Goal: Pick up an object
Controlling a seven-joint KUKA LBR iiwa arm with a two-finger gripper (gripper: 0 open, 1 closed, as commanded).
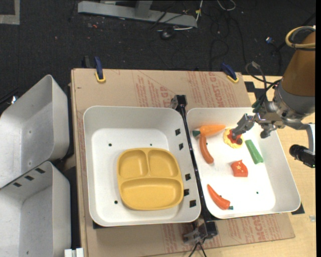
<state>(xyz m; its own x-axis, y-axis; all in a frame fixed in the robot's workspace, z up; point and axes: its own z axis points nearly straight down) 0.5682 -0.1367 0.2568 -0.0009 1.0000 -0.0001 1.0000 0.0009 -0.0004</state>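
Five toys, pincer (239,131) near bin rim (228,110)

A dark, speckled floor (45,45) fills the upper part of the frame, strewn with black cables (220,47) and a grey metal bracket (135,12) at top centre. A brown cardboard sheet (150,88), held by blue-and-yellow clamps (99,70), covers the bench. Two spare white bins (30,150) sit at the left edge.

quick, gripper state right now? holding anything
gripper: over the right bin, right at the yellow and red toy; open or shut cannot be told, and no grasp is visible.
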